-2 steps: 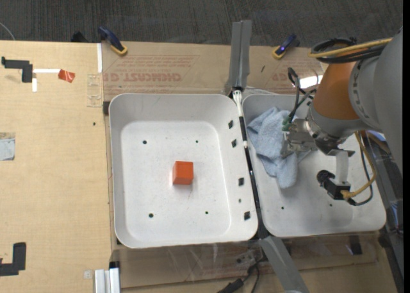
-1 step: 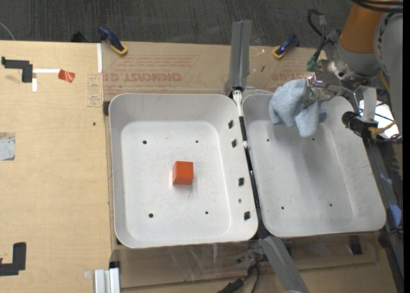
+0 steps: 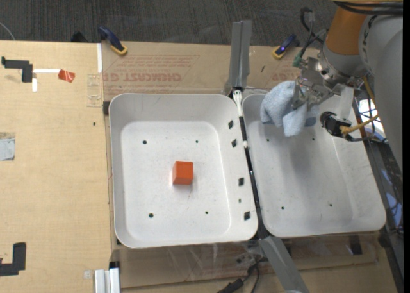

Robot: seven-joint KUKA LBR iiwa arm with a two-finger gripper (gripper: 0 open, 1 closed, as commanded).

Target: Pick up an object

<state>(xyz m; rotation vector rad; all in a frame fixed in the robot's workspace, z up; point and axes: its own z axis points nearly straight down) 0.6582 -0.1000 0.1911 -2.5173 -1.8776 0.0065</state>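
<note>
- So, quick rundown: my hand (image 3: 307, 96) is up at about 12 o'clock of the right bin (image 3: 320, 183), pushed into a light blue cloth (image 3: 282, 111).
- Honestly I cannot tell how the hand is set, the cloth bunches up right around it and hides the tip. So I'm not claiming a grasp.
- That cloth looks lifted and draped, not lying flat, and it hangs toward 9 o'clock near the divider between the bins. My guess is it's bunched like that because something is pulling it up from its 3 o'clock side, but that's a read, not a fact.
- Other candidate: an orange block (image 3: 183, 173) sitting near the middle of the left bin (image 3: 128, 157), well apart from me, square on the floor and easy to see.
- Reaching in from 3 o'clock, the cloth is the nearer thing, which is probably why I'm parked over it.
- Soft stuff slips out easily, so I'd want to see it hang clear of the bin before calling it picked.
</note>
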